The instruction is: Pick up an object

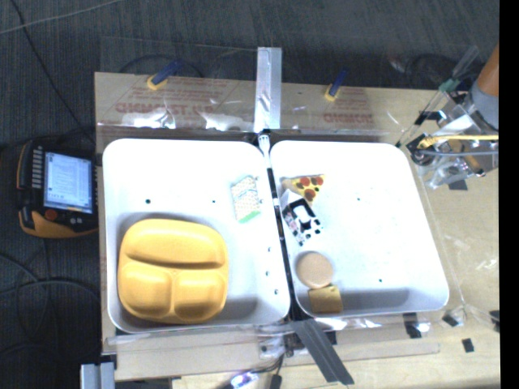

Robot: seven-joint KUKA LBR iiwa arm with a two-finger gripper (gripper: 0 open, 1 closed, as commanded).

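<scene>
— Objects to pick: where?

— Spread over both bins. In the right bin point(405, 217), four small things bunched against its left wall: a yellow card with red spots point(306, 185) at the top, a black-and-white item point(302, 219) just below, then a tan disc point(315, 269), and a brown block point(325, 300) at the near-left corner, touching or nearly touching the disc.

— And the left bin?

— In the left bin point(162, 168), a big yellow moulded piece point(173, 267) filling the near-left part, close to the near rim. Well apart from it, a small green-and-white packet point(246, 198) lying near the dividing wall, toward the far side.

— Gripper?

— Off at the right edge, beyond the right bin's far-right corner — gripper point(442, 148) over the bench, not over either bin. Well apart from every object. Nothing seen between the fingers; open or clenched, cannot tell at this size.

— Arm?

— Just a sliver of the arm point(489, 83) at the upper right, grey with a bit of orange.

— Around the bins?

— Bench point(470, 241) of pale board under both. Clear plastic sheet point(203, 104) behind them, held by two blue-and-yellow clips point(162, 75). A metal post point(268, 87) rising between the bins at the far side. On the dark floor to the left, a handheld pendant point(58, 187) with a lit screen.
</scene>
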